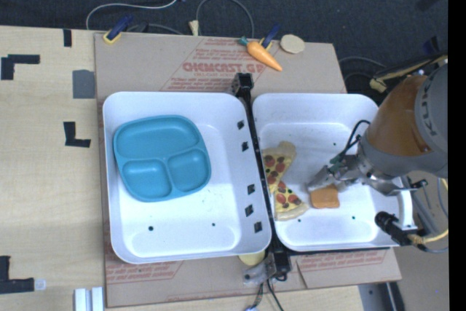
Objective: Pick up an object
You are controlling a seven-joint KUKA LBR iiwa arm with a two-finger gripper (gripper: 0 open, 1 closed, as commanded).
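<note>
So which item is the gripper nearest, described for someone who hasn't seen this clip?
Look in the right-hand white bin, where the gripper reaches in. Just below it lies a small orange-brown square piece. It sits right of the pizza slice, which is longer, pale-crusted and dotted with toppings.

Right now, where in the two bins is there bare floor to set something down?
Left white bin: bare floor right of and below the blue divided plate. Right white bin: bare along the top, above the toy pizza slice. Crowded where the gripper hangs over the small orange block.
</note>
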